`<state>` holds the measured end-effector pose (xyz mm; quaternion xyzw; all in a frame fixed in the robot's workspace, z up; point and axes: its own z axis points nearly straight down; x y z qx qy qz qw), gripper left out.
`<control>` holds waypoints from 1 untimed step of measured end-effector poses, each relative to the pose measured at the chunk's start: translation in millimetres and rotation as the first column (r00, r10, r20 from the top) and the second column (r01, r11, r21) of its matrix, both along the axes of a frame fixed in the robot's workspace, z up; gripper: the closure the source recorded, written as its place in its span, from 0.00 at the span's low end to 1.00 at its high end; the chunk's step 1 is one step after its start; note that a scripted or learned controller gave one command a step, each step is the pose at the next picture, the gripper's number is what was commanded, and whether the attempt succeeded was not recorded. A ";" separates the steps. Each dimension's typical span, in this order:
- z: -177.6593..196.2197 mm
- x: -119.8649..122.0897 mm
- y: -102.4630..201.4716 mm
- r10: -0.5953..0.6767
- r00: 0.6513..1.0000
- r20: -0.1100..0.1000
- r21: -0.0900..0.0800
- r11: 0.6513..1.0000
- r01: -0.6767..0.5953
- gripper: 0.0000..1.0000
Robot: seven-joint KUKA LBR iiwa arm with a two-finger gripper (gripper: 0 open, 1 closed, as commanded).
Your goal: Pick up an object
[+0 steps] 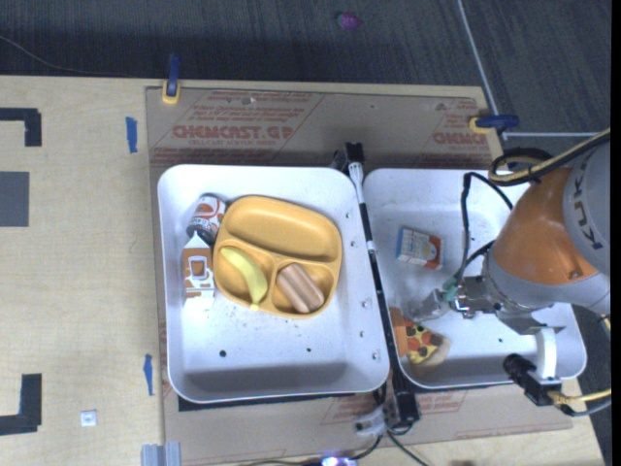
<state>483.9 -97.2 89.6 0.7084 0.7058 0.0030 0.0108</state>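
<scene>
Candidate pick objects sit in the right white bin (572,357): a flat pizza slice toy with red and yellow toppings (420,343) at about 7 o'clock in that bin, close to its left wall, and a small white carton with blue and red print (419,247) toward 11 o'clock. The gripper (434,303) hangs between the two, just above and right of the pizza slice toy; nothing visible between its tips. Jaw state: cannot tell, too blurred and small. Grey arm with orange band (543,241) comes in from 3 o'clock over the right bin.

Left white bin (194,357) holds a yellow divided plastic plate (281,226) near centre, with a yellow banana (245,274) in its 7 o'clock compartment and a brown sausage (301,288) in its 5 o'clock compartment. A small can (205,217) and an orange-and-white box (198,269) lie at the plate's 9 o'clock side, touching it.
</scene>
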 end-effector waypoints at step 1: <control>0.3 0.2 -2.8 0.005 1.000 -0.002 0.005 1.000 -0.005 0.00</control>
